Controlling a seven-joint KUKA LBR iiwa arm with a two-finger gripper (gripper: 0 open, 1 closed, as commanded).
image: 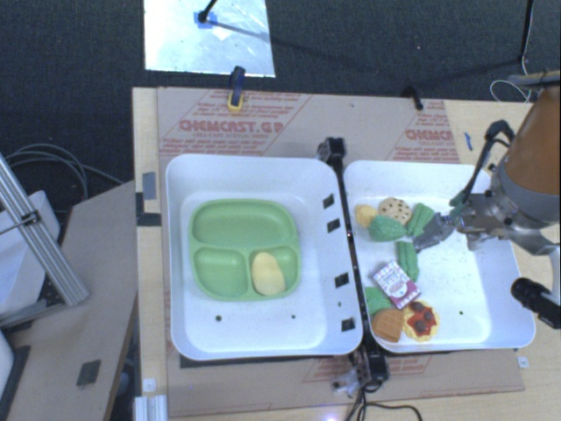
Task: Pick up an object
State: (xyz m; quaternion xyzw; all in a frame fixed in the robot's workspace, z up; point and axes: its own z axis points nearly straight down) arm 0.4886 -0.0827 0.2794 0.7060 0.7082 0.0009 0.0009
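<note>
In the right bin (491, 296) lies a cluster of toy foods: a cookie (395, 209), a yellow piece (365, 215), green vegetables (386, 228), a green pod (407, 259), a pink-and-white packet (394, 283), a waffle-like piece (388, 324) and a pizza slice (422, 320). My gripper (429, 232) reaches in from the right and sits low at the green pieces near the cookie. Its dark fingers touch or overlap a green piece (421, 215); nothing is visibly lifted.
The left bin (202, 323) holds a green divided tray (241, 222) with a yellow toy (268, 273) in its lower right compartment. A black divider (346, 253) runs between the bins. The arm's grey wrist (517, 209) hangs over the right bin's right side.
</note>
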